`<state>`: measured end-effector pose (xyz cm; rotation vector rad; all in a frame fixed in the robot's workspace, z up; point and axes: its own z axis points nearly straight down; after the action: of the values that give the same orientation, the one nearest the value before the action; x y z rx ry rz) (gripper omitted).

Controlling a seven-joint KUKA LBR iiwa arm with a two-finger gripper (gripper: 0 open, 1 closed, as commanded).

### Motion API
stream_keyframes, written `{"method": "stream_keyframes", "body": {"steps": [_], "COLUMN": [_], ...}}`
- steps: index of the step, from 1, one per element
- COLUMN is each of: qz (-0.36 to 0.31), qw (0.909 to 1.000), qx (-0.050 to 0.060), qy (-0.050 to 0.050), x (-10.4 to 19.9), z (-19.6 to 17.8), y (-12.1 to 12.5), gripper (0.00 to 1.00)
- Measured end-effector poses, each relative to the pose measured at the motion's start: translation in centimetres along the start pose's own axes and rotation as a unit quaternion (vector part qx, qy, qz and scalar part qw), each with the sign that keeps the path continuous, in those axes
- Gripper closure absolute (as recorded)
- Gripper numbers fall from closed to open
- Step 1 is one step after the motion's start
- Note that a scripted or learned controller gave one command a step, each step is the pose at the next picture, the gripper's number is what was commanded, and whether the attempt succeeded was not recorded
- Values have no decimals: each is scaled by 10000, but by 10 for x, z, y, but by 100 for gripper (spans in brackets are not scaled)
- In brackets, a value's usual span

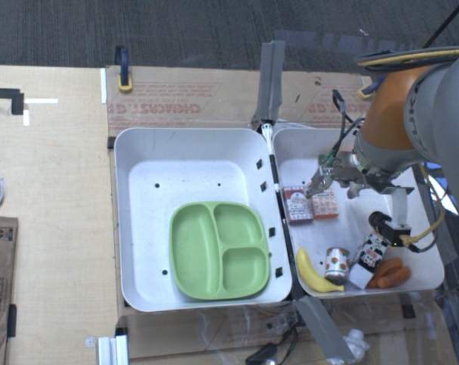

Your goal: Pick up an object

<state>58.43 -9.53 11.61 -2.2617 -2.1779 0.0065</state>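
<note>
gripper [321, 179] poised above red box [298, 204], right bin [427, 226]

I see open floor in the right bin [290, 144] along its far wall, while the red boxes [309, 204], banana [314, 274], can [336, 264] and carrot [389, 274] crowd its near half.

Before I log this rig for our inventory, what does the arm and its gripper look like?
The arm is thick, rounded and grey, with a broad orange band above the wrist. The gripper is a small grey metal piece. Thin black cables loop beside the wrist, and a yellow-edged hose runs along the top.
</note>
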Motion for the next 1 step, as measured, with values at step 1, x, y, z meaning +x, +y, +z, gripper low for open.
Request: {"method": "stream_keyframes", "body": {"steps": [1], "qz": [-23], "qw": [10000], "qx": [-31], "qy": [12], "x": [-6], "z": [23], "y": [-1], "gripper": [0]}}
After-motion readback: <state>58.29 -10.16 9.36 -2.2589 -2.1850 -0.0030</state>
